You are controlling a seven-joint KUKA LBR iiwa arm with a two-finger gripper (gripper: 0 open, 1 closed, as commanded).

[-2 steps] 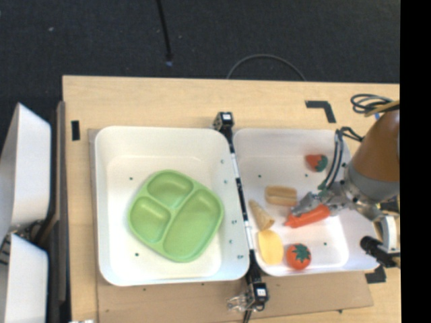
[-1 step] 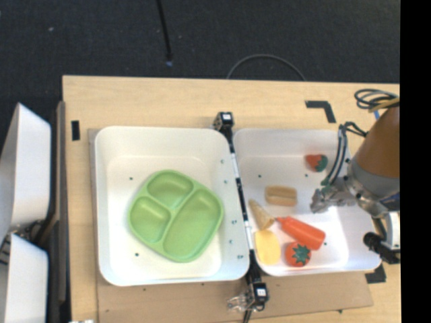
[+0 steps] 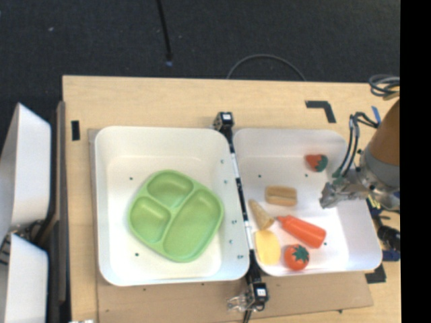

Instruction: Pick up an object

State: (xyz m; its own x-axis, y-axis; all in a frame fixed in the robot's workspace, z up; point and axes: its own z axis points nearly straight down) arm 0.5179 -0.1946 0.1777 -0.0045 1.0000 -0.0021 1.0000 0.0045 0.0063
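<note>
The right bin (image 3: 269,147) holds several toy foods. A red strawberry (image 3: 315,161) lies near its far right corner and a tan bread roll (image 3: 281,196) near the middle. An orange carrot (image 3: 304,230), a red tomato (image 3: 296,257), a yellow piece (image 3: 267,247) and a tan cone-shaped piece (image 3: 260,214) cluster at the front. My gripper (image 3: 331,196) hangs over the bin's right side, right of the bread roll and just below the strawberry. Nothing shows between its fingertips.
The left bin (image 3: 114,147) carries a green divided plate (image 3: 176,215). A black clip (image 3: 223,120) sits at the far end of the seam between the bins and another (image 3: 257,291) at the near end. White boxes (image 3: 27,173) stand left of the bench.
</note>
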